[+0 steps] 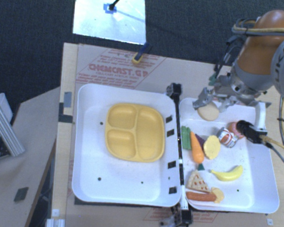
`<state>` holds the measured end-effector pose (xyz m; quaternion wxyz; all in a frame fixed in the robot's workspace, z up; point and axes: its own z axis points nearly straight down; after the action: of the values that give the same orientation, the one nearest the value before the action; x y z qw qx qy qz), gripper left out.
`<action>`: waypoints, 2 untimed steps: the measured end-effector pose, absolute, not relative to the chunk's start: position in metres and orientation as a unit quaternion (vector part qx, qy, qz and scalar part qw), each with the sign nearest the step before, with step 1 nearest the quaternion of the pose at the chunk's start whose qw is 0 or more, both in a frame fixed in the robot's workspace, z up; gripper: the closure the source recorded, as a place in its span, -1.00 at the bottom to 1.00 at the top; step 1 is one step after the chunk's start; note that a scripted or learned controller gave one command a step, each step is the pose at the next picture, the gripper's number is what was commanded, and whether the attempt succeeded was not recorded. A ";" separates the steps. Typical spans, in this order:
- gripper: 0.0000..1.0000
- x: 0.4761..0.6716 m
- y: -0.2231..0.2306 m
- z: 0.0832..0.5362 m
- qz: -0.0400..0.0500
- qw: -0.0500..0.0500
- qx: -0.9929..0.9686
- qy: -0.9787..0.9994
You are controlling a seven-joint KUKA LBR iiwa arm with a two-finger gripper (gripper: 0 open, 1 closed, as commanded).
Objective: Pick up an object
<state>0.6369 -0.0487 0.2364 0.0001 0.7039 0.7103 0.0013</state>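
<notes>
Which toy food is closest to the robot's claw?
The pale tan round piece at the back of the right bin, lying right under the gripper. The carrot, banana and pizza slice lie further forward.

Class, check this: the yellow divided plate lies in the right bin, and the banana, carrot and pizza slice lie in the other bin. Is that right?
Not quite. The camera view shows the yellow divided plate in the left bin; the banana, carrot and pizza slice lie in the other bin.
</notes>
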 end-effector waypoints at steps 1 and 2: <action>1.00 0.611 -0.003 0.240 0.001 -0.001 0.704 0.710; 1.00 0.588 0.031 0.233 0.000 -0.001 0.705 0.710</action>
<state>0.5882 0.0306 0.2330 -0.0011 0.7046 0.7096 -0.0002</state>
